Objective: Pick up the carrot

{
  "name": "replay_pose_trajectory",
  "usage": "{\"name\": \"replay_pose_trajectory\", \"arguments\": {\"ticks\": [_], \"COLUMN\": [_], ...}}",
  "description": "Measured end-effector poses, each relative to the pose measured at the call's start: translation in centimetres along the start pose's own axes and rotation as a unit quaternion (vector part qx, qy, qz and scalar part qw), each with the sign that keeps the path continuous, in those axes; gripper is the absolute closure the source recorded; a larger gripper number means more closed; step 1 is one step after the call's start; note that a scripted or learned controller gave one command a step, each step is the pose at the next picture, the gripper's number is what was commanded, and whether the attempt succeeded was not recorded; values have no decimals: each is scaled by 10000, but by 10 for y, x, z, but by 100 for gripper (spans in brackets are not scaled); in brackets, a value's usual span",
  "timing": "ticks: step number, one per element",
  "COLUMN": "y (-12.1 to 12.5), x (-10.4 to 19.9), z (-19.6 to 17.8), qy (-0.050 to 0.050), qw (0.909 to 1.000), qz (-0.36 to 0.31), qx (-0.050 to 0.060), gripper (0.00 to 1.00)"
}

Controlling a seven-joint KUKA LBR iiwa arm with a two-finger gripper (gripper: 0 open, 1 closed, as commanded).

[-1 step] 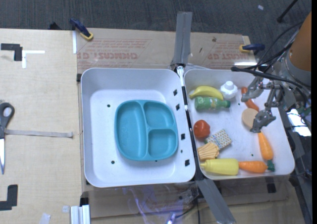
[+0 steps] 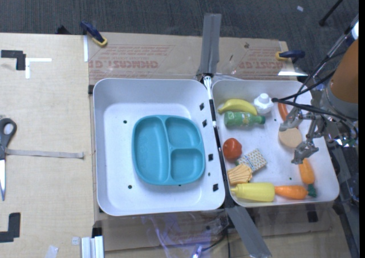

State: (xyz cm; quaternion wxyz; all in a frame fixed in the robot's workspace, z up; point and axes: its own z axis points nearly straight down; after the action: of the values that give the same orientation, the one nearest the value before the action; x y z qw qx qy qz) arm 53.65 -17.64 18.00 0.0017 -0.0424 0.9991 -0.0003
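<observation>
My claw [image 2: 301, 137] hangs low over the right bin [image 2: 328, 162], near its right wall, with its fingers spread and nothing between them — released, as far as I can judge from this slanted view. One fingertip sits just above a small orange piece [image 2: 307, 171] lying along that wall; I cannot tell whether that is a second carrot or some other toy food. The carrot [image 2: 292, 192] I am after lies on its side along the front of the same bin, its green end toward the right corner, touching or just beside the yellow bottle-like item [image 2: 253, 192]. Further left are the corn [image 2: 239, 174], a cracker-like square [image 2: 255, 160], a tomato [image 2: 231, 148], a green bottle [image 2: 243, 119], a banana [image 2: 236, 105] and a tan round piece [image 2: 290, 137] right beside the claw. The left bin [image 2: 108, 154] holds a teal divided plate [image 2: 169, 149]. I read this as the approach step — no grasp made yet. Next I need the claw shifted toward the front, turned across the carrot's width, then lowered and closed without catching the yellow item.
</observation>
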Motion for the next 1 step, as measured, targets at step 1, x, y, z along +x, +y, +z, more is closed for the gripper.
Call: {"name": "replay_pose_trajectory", "arguments": {"ticks": [1], "y": [-45], "x": [5], "z": [87], "qy": [-3], "qw": [10000], "qz": [-82], "qx": [1], "gripper": [0]}}
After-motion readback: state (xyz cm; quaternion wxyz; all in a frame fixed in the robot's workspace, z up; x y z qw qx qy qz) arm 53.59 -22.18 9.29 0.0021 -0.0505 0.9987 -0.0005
